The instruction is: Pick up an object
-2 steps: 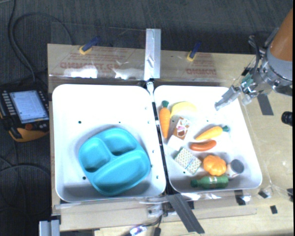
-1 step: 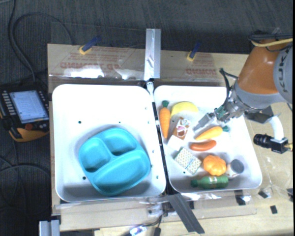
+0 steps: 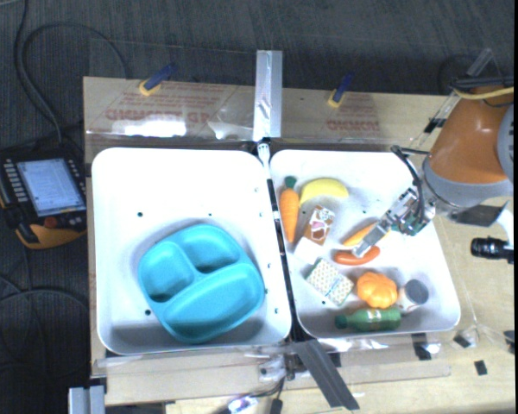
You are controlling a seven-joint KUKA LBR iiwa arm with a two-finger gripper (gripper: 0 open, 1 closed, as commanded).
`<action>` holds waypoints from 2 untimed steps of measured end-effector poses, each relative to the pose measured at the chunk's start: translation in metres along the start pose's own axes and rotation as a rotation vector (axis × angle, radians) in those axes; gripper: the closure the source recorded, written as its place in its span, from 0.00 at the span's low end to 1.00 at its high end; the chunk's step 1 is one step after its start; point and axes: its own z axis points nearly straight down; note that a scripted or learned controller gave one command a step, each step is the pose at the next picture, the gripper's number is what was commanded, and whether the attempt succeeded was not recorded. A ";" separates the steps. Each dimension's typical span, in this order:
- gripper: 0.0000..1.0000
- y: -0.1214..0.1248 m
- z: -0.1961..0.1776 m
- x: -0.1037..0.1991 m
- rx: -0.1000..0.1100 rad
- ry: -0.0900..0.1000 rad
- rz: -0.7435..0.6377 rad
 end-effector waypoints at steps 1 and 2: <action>0.00 0.011 0.045 -0.029 -0.001 -0.001 -0.014; 0.00 -0.052 0.033 0.018 -0.001 -0.001 -0.222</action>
